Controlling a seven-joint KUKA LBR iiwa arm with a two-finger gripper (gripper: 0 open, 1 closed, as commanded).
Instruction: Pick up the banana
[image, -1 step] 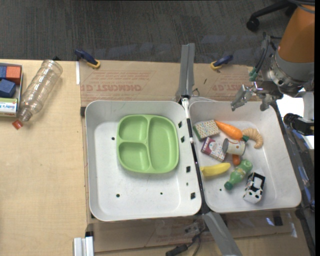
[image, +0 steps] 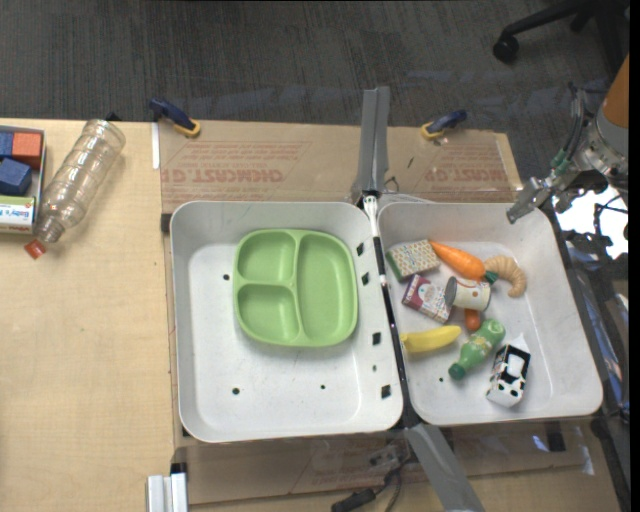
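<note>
- banana (image: 432, 340) lies flat in right bin (image: 570, 330), near the bin's left wall, toward the near side
- long axis roughly left-right, right end tipped slightly far; right tip close to green bottle (image: 476, 349)
- also in right bin: carrot (image: 458, 259), croissant (image: 506, 273), small can (image: 468, 294), pink carton (image: 426, 297), checkered packet (image: 412, 257), cow toy (image: 510, 376)
- gripper (image: 545, 195) sits above far right corner of right bin, well apart from banana, holding nothing; how wide it is open: cannot tell
- left bin (image: 200, 330) holds green divided plate (image: 296, 288)
- bins on cardboard sheet (image: 260, 165), clamps at far edge
- wooden bench (image: 80, 350) left, clear plastic bottle (image: 76, 180) lying on it; dark carpet floor far side
</note>
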